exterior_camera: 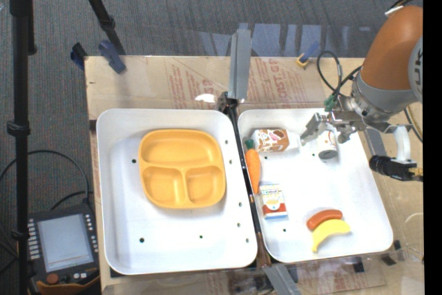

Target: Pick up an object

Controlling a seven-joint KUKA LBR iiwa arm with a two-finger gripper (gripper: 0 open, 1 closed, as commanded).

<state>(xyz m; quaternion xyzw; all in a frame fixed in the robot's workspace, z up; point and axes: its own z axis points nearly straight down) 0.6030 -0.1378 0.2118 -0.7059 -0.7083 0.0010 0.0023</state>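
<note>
Your gripper (323, 135) hangs over the far part of the right bin (369, 207); whether it is open or closed cannot be told, and nothing shows in its grasp. You have every object left to lift: milk carton (271, 140) just left, carrot (253, 170), small juice box (273, 202), sausage (324, 218) and banana (328, 234) nearer. Left, the yellow divided plate (183, 168); the arm's upper part is cut off at right.

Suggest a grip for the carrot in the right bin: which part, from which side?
Take the carrot mid-body from above, fingers closing across its width. It lies flat and lengthwise against the right bin's left wall, leaf end toward the far side, so that wall may crowd one finger.
</note>
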